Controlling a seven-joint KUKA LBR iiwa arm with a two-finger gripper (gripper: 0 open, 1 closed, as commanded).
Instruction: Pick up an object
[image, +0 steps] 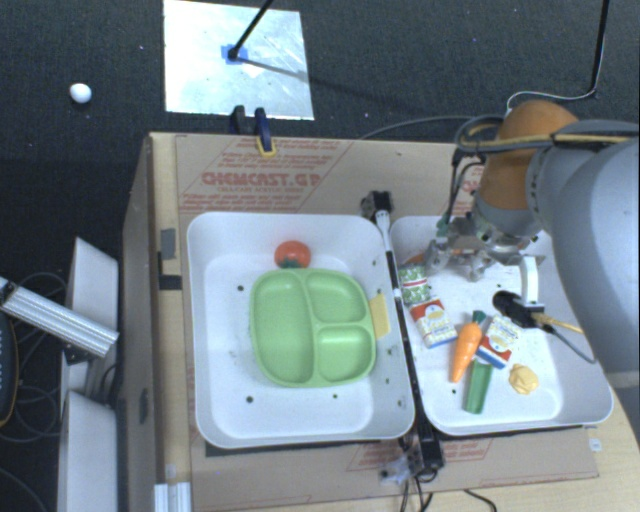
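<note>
1. End effector (460, 258) hangs low over the far part of the right bin (575, 398), near that bin's 12 o'clock; whether it is apart or together I cannot tell.
2. Nearest candidate is the green carton (413, 284), just at the end effector's 8 o'clock, close to the bin's left wall. It looks like light, thin card that dents easily, so a gentle hold across its narrow sides suits it. The wall beside it may crowd the approach.
3. At 5 o'clock of that lies a red carton (433, 326), probably much the same to handle.
4. The carrot (464, 350), near the bin's middle, is probably light, stiff and smooth. Its taper may let it slip, so the thick upper half is the place to grip.
5. Also in this bin are a green stick (477, 389), a yellow lump (523, 378) and a striped packet (498, 345) touching the carrot.
6. The left bin (225, 400) on the desk holds a green divided plate (310, 325), with a tomato (292, 254) at the plate's 12 o'clock.
</note>
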